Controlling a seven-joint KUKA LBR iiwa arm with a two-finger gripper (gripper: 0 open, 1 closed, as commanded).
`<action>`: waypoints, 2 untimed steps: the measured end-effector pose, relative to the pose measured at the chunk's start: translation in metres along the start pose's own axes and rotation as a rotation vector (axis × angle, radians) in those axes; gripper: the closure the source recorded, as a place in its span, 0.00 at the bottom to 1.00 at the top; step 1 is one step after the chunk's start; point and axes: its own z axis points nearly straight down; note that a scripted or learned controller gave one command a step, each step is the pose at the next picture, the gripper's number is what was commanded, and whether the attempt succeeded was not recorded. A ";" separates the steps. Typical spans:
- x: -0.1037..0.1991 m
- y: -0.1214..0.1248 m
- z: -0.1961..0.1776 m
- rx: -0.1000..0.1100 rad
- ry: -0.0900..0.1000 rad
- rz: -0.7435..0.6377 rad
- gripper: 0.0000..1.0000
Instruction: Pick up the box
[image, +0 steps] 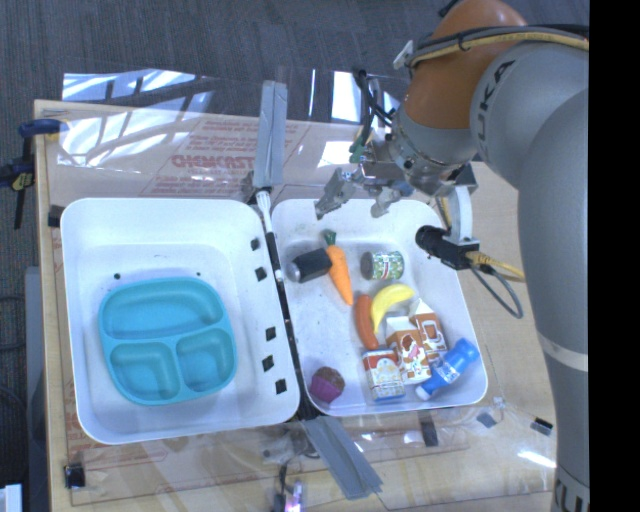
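Two small cartons lie in the right bin (300, 330) near its front right: one box (383, 374) with red and white print, and a second box (418, 344) just behind it. My gripper (355, 197) hangs over the bin's back edge, well behind the boxes. Its two fingers (330, 196) are spread apart with nothing between them.
The right bin also holds a carrot (341, 273), a black cylinder (311, 265), a green can (383, 265), a banana (390, 301), a second carrot (366, 320), a purple ball (327, 383) and a blue bottle (449, 367). A blue divided tray (165, 338) lies in the left bin (90, 230).
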 end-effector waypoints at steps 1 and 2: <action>0.076 -0.077 0.070 0.001 0.000 -0.067 0.00; 0.035 -0.107 0.143 -0.026 0.012 -0.106 0.00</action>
